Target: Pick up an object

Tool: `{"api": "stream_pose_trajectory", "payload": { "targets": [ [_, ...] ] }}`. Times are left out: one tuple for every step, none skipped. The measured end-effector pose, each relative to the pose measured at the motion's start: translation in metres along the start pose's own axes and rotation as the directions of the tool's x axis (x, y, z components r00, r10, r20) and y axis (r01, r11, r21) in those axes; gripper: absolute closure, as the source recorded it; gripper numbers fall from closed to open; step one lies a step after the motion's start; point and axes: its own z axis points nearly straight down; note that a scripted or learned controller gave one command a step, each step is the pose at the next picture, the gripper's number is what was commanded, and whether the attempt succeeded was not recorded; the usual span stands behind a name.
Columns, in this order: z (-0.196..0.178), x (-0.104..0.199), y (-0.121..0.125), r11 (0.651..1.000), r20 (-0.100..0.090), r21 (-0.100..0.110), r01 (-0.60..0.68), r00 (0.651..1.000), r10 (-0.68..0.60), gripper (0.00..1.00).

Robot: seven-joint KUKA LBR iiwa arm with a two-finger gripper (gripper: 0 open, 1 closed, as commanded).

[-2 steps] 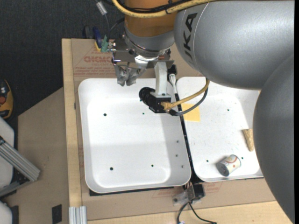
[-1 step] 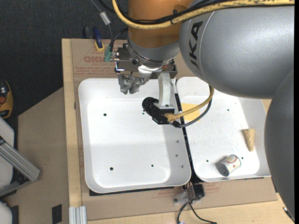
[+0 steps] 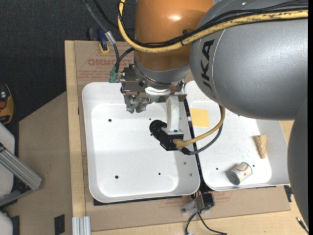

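My gripper (image 3: 136, 105) hangs over the far part of the left white bin (image 3: 127, 155), below the orange band of the arm. Nothing shows under it but bare bin floor. In the right bin (image 3: 230, 136) lie three objects. A flat yellow square (image 3: 199, 117) rests near the divider, partly under the arm. A tan wedge-shaped piece (image 3: 261, 145) lies toward the right. A small grey and white can (image 3: 239, 173) lies on its side near the front edge.
The arm's large grey body covers the far right of the right bin. A black fitting with a yellow cable (image 3: 165, 134) hangs off the wrist over the divider between the bins. Brown board (image 3: 73, 131) surrounds the bins.
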Motion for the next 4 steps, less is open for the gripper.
{"api": "stream_pose_trajectory", "payload": {
  "targets": [
    [-0.005,0.000,-0.028,1.000,-0.001,-0.001,0.001,1.000,-0.001,1.00],
    [-0.013,0.000,-0.050,1.000,-0.001,-0.002,0.001,1.000,-0.001,1.00],
    [-0.034,0.000,-0.049,1.000,-0.003,-0.008,0.000,1.000,0.000,1.00],
    [-0.026,0.000,-0.049,1.000,0.000,-0.003,-0.001,1.000,0.001,1.00]
  ]
}}
